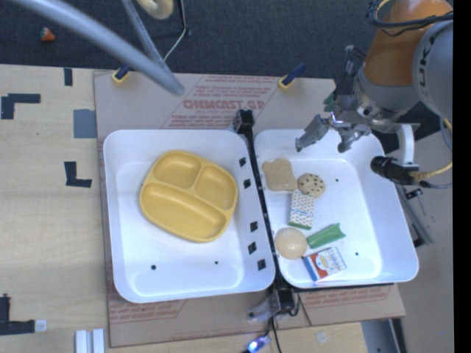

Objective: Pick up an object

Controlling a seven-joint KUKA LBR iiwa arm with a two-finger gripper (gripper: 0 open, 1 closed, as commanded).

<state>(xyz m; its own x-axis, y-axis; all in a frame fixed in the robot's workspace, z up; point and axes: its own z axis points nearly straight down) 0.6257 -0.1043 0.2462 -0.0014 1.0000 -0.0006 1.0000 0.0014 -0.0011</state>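
Green wedge (325,235) — long axis slanting up-right, in right bin (383,219).

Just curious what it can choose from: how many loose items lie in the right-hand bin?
6: toast, cookie, patterned packet, green piece, round bun, red-and-blue packet. Nothing looks hidden.

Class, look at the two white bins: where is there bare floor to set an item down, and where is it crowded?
Left bin: a bare strip runs along the near edge, below the yellow tray. Right bin: the right half is bare, from the green piece to the right wall. It is crowded beside the divider, around the cookie and the packet.
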